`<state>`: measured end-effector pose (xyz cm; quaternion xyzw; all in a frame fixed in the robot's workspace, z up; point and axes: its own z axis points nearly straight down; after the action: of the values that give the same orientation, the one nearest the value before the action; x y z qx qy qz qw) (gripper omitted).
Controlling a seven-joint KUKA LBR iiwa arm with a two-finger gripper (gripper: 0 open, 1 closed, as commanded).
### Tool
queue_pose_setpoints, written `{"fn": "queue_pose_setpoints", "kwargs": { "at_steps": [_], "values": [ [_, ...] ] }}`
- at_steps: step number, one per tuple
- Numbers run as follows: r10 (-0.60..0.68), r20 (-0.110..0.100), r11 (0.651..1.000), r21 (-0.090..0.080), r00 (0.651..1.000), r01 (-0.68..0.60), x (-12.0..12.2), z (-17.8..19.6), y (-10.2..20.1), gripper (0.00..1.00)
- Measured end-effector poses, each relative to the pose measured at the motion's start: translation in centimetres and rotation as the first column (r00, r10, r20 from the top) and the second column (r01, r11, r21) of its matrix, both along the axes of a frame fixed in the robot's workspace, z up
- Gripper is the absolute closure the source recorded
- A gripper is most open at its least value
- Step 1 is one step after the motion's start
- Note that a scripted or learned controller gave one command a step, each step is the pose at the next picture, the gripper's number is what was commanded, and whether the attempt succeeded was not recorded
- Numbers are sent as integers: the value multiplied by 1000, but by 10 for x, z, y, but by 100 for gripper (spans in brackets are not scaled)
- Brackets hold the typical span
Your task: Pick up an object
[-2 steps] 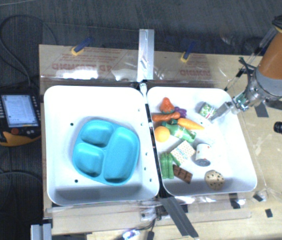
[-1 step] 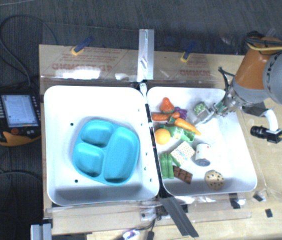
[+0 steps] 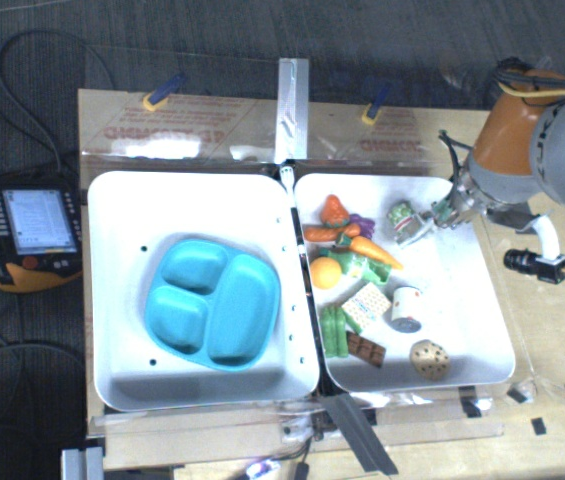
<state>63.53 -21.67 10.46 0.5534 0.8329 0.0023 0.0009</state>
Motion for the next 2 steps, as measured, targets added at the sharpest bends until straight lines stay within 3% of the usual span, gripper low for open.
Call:
{"fn": "queue_pose_setpoints", "kwargs": {
  "at_steps": [1,2],
  "values": [
    [-219,-3,976,-5,976,219,34,94,30,100],
    [-329,-5,944,-4,944,329,33,114,98,100]
  ]
}}
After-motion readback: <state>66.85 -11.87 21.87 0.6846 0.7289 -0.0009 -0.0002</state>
